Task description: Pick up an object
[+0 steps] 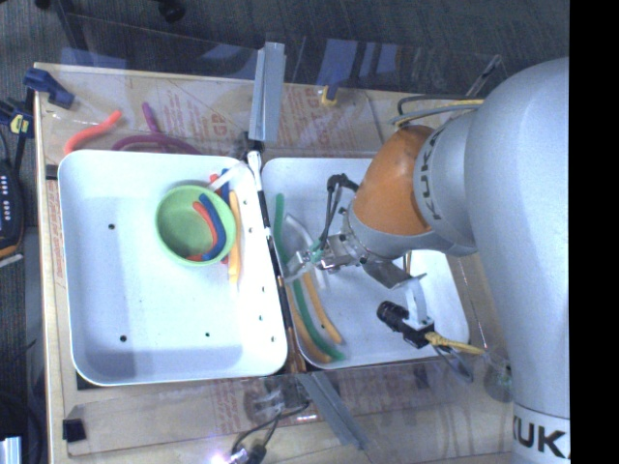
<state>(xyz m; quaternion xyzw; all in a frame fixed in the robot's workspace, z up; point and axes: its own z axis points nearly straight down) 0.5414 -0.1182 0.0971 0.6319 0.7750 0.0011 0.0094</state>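
Green strip (306,319) is your likeliest pick: a long, thin, curved piece lying along the left wall of the right bin (360,329), its near end curling toward the bin's near corner and its far end running up past the gripper; touching it on the inner side lies a shorter orange strip (327,324) of much the same shape; judge both as light, bendy and probably smooth plastic or rubber, so expect them to flop and slide rather than lift stiffly; take hold across the narrow width near the middle of the length, where the green strip stands a little clear of the wall, since a grip at an end would likely let it droop or slip out; a little farther in, the gripper (311,256) hangs low just over the two strips, and you cannot tell whether the jaws are wide or narrow, nor whether anything sits between them; across the divide, the left bin (126,307) holds a green bowl (186,222) with more coloured strips in and beside it; beyond, on the desk (193,104), lie an orange piece (92,133) and a magenta loop (155,143).
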